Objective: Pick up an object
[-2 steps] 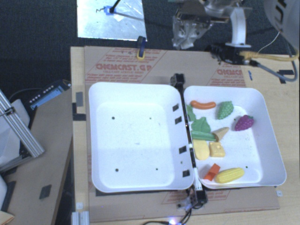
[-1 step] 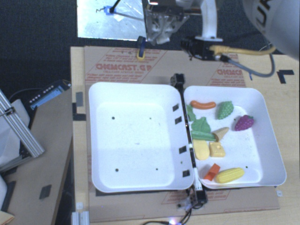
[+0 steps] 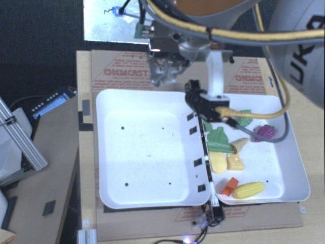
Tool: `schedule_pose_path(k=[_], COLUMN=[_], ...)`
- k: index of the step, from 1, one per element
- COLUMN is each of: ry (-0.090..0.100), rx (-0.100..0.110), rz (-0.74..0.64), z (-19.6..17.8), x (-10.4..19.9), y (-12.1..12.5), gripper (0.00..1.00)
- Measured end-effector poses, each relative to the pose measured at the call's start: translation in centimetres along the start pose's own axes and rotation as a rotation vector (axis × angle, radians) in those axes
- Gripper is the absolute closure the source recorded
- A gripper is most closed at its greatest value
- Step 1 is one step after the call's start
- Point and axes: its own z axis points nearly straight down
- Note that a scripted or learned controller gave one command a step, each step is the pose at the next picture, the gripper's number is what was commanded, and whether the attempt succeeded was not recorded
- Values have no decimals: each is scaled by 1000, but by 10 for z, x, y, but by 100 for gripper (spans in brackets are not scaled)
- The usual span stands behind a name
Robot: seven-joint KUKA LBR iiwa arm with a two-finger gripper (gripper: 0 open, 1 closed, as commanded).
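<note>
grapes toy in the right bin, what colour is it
Purple. The grapes toy lies near the right bin's far right side, clearest in the camera view.

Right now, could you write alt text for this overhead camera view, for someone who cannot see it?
A grey robot arm reaches in over two white bins, its gripper hanging above the far rim of the left bin. The right bin holds small toy foods: a corn cob, purple grapes, cheese and green leaves.
</note>
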Motion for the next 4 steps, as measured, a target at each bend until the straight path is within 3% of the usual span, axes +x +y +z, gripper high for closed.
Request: schedule_pose_path(k=[1,2,3,4], ry=[-1,-6,0,2], rx=[-10,10,-12,-13], rz=[11,14,5,3], z=[-27,107,49,-31], x=[-18,-73,-57,-30], y=[82,102,153,151], gripper=[100,100,100,100])
